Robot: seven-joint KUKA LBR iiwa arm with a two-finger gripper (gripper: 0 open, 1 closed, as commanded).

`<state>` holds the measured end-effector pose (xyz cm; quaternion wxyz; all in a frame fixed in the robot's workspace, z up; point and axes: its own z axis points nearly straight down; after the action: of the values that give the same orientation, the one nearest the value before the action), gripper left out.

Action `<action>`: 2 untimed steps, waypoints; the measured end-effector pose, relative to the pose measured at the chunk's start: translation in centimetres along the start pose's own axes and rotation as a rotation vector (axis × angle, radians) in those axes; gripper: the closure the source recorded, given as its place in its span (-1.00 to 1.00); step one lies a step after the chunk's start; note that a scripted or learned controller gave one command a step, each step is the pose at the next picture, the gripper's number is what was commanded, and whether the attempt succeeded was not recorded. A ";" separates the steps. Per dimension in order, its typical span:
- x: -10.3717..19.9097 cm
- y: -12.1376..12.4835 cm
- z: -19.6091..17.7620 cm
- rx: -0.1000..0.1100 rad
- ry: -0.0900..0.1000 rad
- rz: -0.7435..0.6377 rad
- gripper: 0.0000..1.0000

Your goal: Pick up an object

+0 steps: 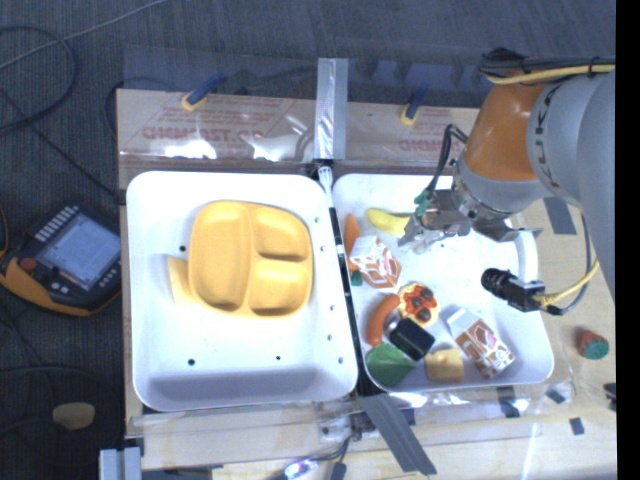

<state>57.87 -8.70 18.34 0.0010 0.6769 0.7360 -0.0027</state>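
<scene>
The gripper hangs low over the right bin's far end beside the banana, probably lining up a grab; I cannot tell its opening.

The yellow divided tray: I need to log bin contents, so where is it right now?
In the camera view the yellow divided tray lies in the left bin, toward its upper middle, across the centre divider from the toys in the right bin.
</scene>
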 end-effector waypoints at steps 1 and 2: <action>-2.1 4.9 7.9 0.002 0.000 0.079 1.00; -2.0 4.9 7.8 0.001 0.000 0.079 -1.00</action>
<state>62.95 -10.37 10.50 0.0009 0.7054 0.7088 -0.0031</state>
